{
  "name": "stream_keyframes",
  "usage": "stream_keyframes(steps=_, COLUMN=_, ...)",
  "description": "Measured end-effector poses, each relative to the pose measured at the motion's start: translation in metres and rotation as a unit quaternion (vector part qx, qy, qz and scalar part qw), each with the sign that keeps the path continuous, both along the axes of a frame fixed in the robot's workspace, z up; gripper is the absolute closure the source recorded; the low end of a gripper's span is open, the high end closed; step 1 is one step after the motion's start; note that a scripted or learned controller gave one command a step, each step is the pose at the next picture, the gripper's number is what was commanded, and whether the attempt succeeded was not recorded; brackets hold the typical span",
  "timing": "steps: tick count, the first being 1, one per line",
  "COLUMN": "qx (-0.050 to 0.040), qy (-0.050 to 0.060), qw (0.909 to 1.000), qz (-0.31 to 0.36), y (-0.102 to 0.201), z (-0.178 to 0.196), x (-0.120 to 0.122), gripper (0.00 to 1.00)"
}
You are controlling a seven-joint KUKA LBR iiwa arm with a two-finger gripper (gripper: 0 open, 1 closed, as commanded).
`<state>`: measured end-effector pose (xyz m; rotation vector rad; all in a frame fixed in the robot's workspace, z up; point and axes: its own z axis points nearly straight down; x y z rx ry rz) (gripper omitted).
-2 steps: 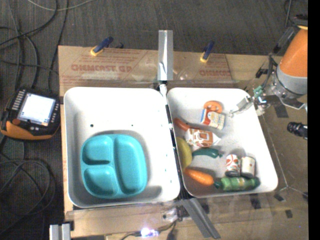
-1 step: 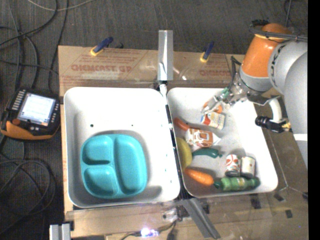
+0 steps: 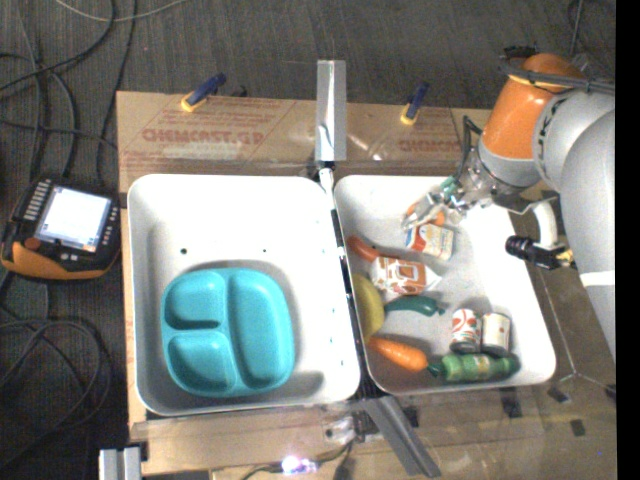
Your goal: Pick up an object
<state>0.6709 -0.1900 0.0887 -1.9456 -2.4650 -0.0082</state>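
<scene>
Dark carpet strewn with cables is surrounding the surface (image 3: 150, 118), where two white bins are sitting side by side. I am looking first at the right bin (image 3: 500, 258), since the pickable things are all lying there: an orange and white carton (image 3: 432, 236) toward its far end, a second printed carton (image 3: 402, 275) nearer the middle, a yellow banana (image 3: 368, 305) along the left wall, a teal piece (image 3: 412, 306) just beside it, an orange carrot (image 3: 397, 352), two small cans (image 3: 478, 330) standing together, and a green bottle (image 3: 473, 367) lying on its side near the front wall. My jaws (image 3: 440, 205) are hanging just over the far carton, touching or nearly touching its top edge; I cannot tell whether they are released or clenched. Behind them the arm (image 3: 560, 148) is reaching in from the right. Across in the left bin (image 3: 150, 208), a teal divided tray (image 3: 230, 330) is lying flat. Beyond it, a handheld control pendant (image 3: 65, 228) is resting on the carpet.
</scene>
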Motion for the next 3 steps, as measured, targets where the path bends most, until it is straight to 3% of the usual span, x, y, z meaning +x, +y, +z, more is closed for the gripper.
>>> stream_keyframes(steps=1, qx=-0.0026, qy=-0.001, qw=1.0, qz=0.001, y=-0.001, z=0.009, x=0.0, gripper=1.0)
stream_keyframes(steps=2, qx=-0.0032, qy=0.001, qw=0.9985, qz=-0.056, y=0.051, z=0.157, x=-0.002, gripper=1.0)
stream_keyframes(steps=3, qx=-0.0035, qy=0.001, qw=0.9984, qz=-0.056, y=0.05, z=0.156, x=-0.002, gripper=0.0)
